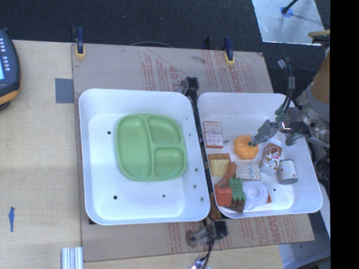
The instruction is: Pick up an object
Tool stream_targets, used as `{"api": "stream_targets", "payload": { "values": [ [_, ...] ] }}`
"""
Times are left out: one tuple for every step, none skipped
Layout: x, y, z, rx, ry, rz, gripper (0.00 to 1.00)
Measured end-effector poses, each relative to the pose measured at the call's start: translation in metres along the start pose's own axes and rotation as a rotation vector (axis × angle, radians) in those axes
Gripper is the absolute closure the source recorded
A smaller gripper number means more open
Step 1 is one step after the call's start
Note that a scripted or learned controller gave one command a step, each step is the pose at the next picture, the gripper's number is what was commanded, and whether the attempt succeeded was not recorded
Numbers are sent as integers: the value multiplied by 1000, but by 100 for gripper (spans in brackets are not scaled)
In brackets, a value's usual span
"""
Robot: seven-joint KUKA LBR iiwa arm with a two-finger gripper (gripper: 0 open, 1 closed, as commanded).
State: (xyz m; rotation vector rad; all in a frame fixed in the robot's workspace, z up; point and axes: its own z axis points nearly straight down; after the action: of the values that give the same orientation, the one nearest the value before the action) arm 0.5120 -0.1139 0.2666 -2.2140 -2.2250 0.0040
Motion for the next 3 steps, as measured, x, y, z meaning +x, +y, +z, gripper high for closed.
{"api": "stream_targets", "payload": {
  "values": [
    [-24, 18, 113, 10, 0, 1, 0],
    [22, 68, 175, -2, -1, -4, 0],
    [6, 135, 170, -8, -1, -3, 0]
  ]
}}
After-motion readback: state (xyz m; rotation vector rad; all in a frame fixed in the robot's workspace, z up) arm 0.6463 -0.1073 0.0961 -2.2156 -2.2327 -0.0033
